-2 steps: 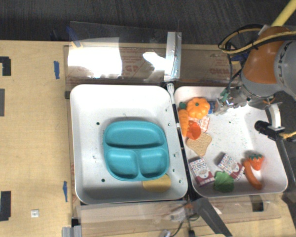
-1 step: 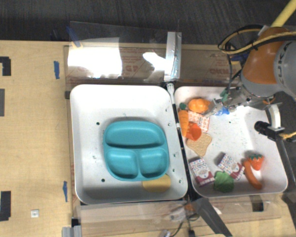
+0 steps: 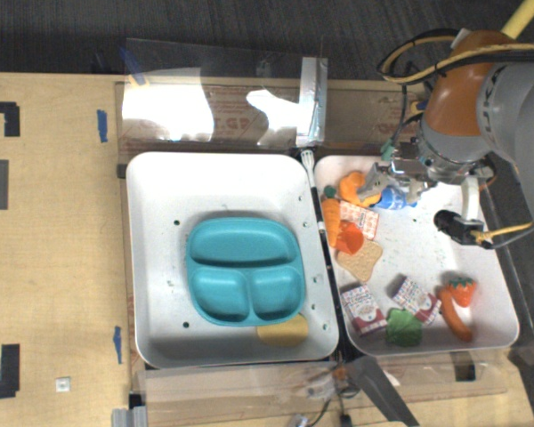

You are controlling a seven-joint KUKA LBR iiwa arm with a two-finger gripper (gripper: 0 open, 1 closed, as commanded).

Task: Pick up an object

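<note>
Camera view: arm in from the right, gripper (image 3: 393,178) low over the far-left corner of the right bin (image 3: 498,332), among orange pieces (image 3: 351,188) and something blue (image 3: 393,199). Whether it is open or clamped I cannot tell. Likely mid-grasp. Next: lift straight up and check. Left bin (image 3: 151,327) holds a teal tray (image 3: 245,269).

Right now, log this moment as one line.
arm: over right bin far end | gripper: low above toys, near blue item | held: nothing seen | left bin: teal tray
</note>
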